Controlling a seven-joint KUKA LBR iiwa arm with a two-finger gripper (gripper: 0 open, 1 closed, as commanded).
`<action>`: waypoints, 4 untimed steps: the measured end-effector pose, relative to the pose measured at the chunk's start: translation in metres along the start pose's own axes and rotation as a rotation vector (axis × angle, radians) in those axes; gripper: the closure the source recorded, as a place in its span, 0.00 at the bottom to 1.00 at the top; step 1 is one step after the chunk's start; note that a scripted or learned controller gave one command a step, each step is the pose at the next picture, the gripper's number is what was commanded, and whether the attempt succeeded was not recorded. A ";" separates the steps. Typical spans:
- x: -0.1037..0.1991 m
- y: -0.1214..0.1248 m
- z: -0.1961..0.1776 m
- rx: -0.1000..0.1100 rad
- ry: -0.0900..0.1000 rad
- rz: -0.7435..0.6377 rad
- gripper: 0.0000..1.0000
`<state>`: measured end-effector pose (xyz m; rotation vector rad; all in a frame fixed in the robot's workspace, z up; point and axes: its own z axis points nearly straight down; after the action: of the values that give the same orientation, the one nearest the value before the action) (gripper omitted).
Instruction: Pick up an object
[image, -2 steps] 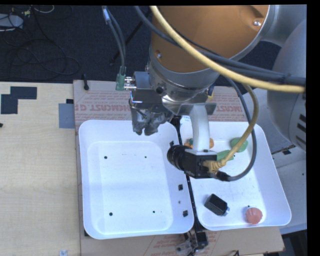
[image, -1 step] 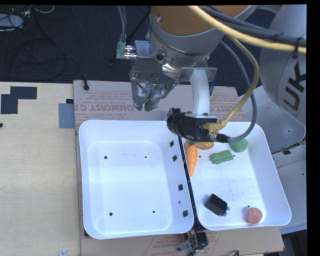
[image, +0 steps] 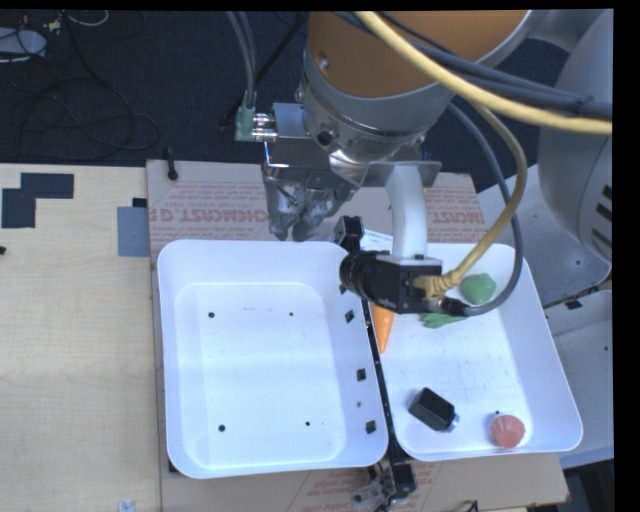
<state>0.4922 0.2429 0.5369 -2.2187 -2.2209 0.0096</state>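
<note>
We see the carrot (image: 383, 327) in the right bin (image: 560, 400), orange tip toward us, greens (image: 437, 320) to the right; the tool (image: 300, 215) hangs beyond.

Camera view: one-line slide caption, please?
Arm reaches over the right bin, above an orange carrot, green pieces, black block, pink ball.

Red print on the cardboard sheet (image: 215, 213) reads mirrored, roughly "CHEMCRZT"
</note>
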 end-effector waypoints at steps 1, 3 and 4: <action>0.000 -0.017 0.018 0.001 0.000 -0.001 1.00; 0.000 -0.011 0.000 0.001 0.000 -0.002 1.00; 0.000 -0.016 0.000 0.000 0.000 -0.001 1.00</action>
<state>0.4760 0.2429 0.5370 -2.2177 -2.2221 0.0092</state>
